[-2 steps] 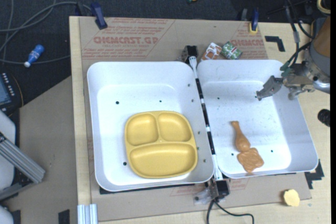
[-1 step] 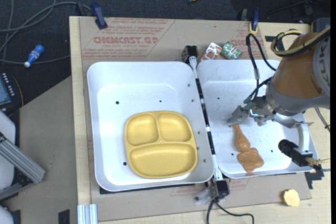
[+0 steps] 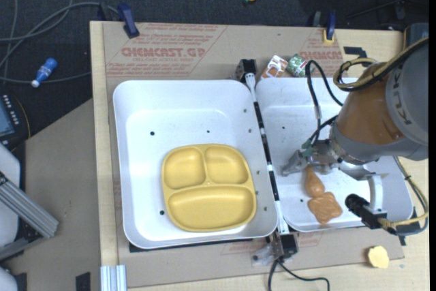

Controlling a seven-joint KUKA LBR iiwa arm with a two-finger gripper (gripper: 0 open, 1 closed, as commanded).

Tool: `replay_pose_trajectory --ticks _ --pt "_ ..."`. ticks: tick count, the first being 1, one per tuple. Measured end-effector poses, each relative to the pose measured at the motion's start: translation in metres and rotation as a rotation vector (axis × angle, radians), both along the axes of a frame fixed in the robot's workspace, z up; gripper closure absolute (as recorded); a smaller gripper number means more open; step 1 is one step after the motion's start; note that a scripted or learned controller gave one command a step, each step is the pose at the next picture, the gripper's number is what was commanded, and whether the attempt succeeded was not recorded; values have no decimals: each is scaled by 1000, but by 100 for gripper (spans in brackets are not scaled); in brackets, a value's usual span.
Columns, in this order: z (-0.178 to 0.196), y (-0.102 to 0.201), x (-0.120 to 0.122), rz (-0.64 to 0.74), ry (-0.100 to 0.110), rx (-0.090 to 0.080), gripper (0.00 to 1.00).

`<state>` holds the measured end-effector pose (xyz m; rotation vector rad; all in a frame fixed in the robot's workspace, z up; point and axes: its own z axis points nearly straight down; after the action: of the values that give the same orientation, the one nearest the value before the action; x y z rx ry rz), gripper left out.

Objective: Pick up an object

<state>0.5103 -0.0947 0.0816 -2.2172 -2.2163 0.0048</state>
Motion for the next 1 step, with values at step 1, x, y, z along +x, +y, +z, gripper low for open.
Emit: replay_pose_trajectory --ticks 1 --pt "13 -1 2 -2 -7 -2 100"
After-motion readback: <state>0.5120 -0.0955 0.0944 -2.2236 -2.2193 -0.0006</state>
